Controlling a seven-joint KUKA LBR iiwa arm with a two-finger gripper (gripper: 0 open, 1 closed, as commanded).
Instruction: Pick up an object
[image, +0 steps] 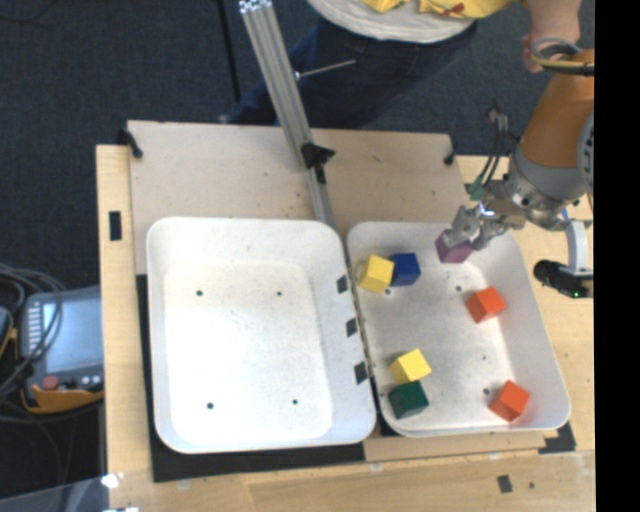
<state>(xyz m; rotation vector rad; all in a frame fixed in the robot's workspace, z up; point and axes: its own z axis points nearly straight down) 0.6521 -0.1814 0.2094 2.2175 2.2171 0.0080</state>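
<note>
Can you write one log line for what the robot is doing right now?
gripper: shut on small purple block | place: above right white bin, back edge | step: lifting

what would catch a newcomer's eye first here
Bright blocks in the right bin: a yellow block touching a blue block, two orange ones, and a yellow-over-green pair near the front. The gripper hangs over the bin's far side at a purple block.
</note>
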